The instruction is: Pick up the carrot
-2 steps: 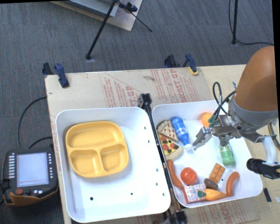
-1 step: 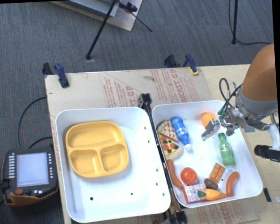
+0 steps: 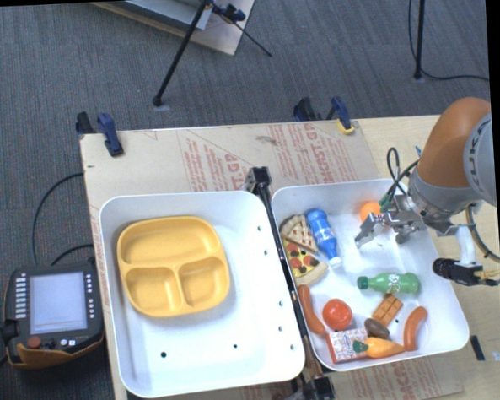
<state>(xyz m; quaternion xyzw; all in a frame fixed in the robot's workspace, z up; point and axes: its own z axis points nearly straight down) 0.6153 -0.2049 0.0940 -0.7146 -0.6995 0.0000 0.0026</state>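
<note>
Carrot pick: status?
Pincer at right bin's back, nothing held. Carrot untouched at front edge, box and sausage crowding it.

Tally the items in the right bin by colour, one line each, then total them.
Orange, including the carrot: 4
Red tomato: 1
Blue bottle: 1
Green bottle: 1
Brown: 2
Multicoloured, pizza slices and carton: 3
Total: 12

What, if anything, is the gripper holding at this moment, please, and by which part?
Nothing is held: the gripper hovers in the right bin, apart from the carrot at its near edge.
</note>
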